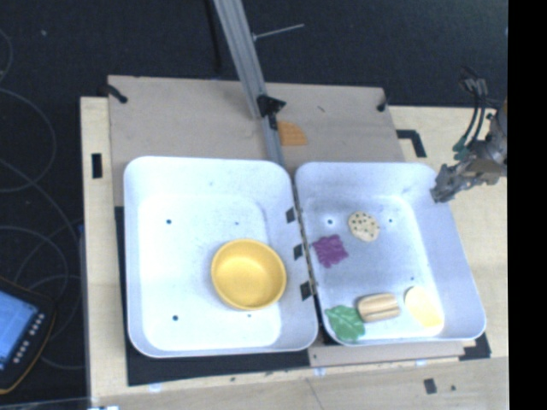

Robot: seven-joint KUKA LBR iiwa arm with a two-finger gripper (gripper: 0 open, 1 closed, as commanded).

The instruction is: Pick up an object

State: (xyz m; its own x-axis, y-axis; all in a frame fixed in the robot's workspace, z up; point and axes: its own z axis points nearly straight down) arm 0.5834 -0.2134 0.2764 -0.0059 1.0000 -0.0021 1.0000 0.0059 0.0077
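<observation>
Pincer [446, 186] hung at the far right edge of the camera view, above the upper right corner of the right bin [444, 254], at the end of a wrist trailing thin cables. It was small and blurred there, so how wide it stood could not be told; nothing could be made out in it, and whether it touched the bin's rim was also unclear.

The right bin held five things, all well apart from the pincer. A round speckled cookie [364, 225] lay near the middle, with a purple crumpled piece [329, 250] just to its lower left, close to the divide between the bins. Along the near wall sat a green leafy piece [344, 322], a tan bread roll [378, 307] just beside it, and a pale yellow lemon-like piece [423, 306] to the right of that.

The left bin [162, 229] held a yellow bowl [249, 273], upright, toward its near right part. Both bins rested on the table [197, 114].
</observation>
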